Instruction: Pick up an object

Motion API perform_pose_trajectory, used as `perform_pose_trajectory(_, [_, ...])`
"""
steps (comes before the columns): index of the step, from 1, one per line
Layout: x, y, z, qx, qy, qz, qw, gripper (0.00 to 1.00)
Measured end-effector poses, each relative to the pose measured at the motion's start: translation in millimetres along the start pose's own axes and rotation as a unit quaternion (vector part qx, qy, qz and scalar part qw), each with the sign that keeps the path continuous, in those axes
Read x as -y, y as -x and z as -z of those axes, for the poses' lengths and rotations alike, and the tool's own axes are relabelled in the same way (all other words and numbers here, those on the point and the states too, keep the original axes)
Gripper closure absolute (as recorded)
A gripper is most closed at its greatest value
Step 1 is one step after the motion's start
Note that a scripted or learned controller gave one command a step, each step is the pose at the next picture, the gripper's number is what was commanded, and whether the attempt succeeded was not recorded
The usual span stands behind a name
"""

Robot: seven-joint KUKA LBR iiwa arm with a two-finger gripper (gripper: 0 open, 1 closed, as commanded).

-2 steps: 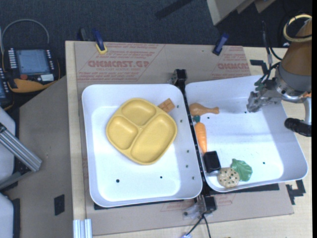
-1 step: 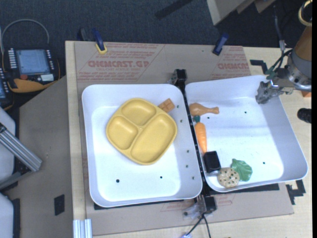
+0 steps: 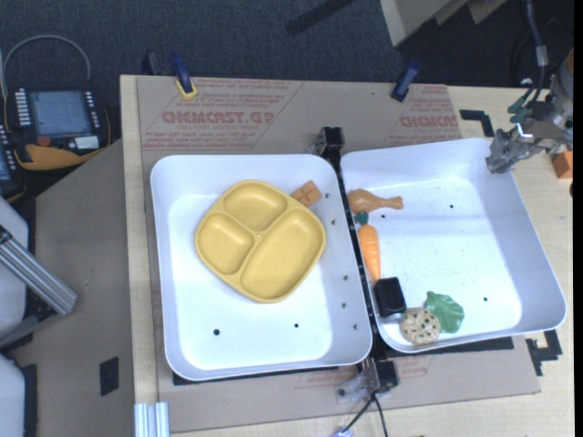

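Hand (image 3: 506, 150) poised at the far right rim of the right shallow white bin (image 3: 510, 244), grip state impossible to tell; nothing picked yet.

Next, probably: reach left and down to the orange plastic carrot (image 3: 369, 251), beside drumstick (image 3: 373, 201), black block (image 3: 390, 296), cookie (image 3: 420, 325), green leaf (image 3: 446, 309). Left bin (image 3: 182, 271): yellow divided plate (image 3: 260, 240), small brown block (image 3: 307, 192).

Floor (image 3: 228, 25): dark blue-grey carpet.
Counter (image 3: 137, 189): brown cardboard top, red print, clamped.
Left edge: handheld pendant (image 3: 56, 116) lying there.

Arm (image 3: 557, 107) cut by right edge (pincer (image 3: 504, 151) blurred).
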State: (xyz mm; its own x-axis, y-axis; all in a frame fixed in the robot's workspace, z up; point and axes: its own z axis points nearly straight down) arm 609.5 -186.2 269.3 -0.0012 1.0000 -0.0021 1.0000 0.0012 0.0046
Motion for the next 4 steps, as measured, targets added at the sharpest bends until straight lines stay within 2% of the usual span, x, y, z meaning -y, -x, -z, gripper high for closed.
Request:
perform_pose_trajectory(2, [-11.5, -108.3, 2.6, -0.002, -0.002, 0.002, 1.0, 1.0])
perform_pose_trajectory(4, [-27.8, -221.1, -11.2, -0.001, -0.002, 0.002, 1.0, 1.0])
